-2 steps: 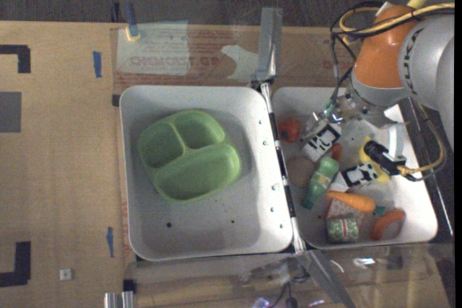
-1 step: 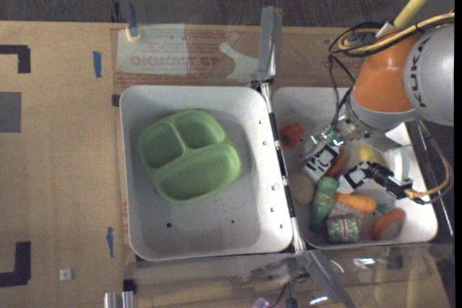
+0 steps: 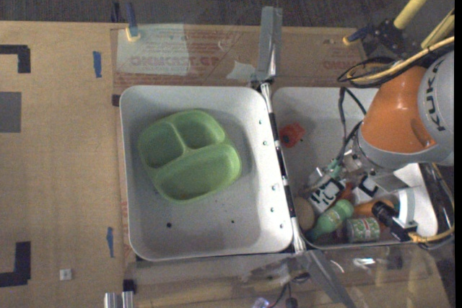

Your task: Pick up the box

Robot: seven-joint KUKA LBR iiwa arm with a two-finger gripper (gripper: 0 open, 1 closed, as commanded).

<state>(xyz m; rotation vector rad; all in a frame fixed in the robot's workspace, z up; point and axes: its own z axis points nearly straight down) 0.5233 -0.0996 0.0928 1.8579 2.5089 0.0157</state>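
I am holding my hand low over the right bin, just above the box, the black-and-white printed one lying in the clutter at the bin's near side. My own wrist is covering the hand, so I cannot tell whether it is apart or together. The box is sitting crowded: a green bottle is touching its near side, with a can just right of that and a brown lump to the left. To grip well, I am judging that I should be centring across the box's narrower span, descending straight, keeping clear of the bottle, and lifting slowly.
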